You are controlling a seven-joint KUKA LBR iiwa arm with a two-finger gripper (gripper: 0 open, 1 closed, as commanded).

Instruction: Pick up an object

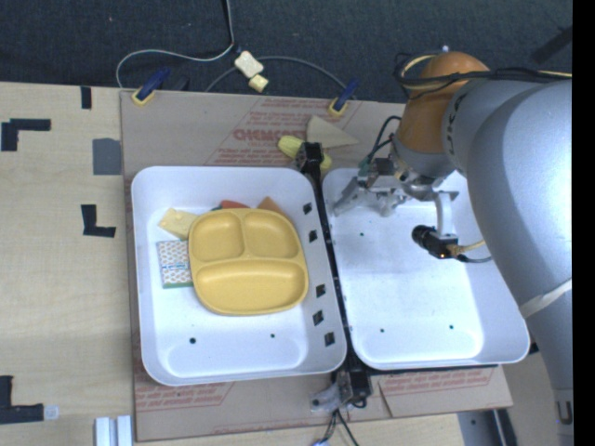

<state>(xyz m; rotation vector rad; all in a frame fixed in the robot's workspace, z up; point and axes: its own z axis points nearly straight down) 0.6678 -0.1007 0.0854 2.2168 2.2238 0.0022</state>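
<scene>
Writing: red print on the cardboard (244, 130) under the bins, too blurred to read.
Tray (249, 260): yellow, three compartments, left bin (149, 277), centre toward 12 o'clock.
Gripper (372, 193): right bin (465, 333), 11 o'clock corner; jaws' state cannot be told.

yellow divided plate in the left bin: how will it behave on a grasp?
The yellow divided plate looks like moulded plastic, so probably stiff and light. Its wide, shallow shape suggests it only offers the rim to pinch, and may tilt if lifted by one edge. It lies on smaller items in the left bin, so a push could drag them.
</scene>
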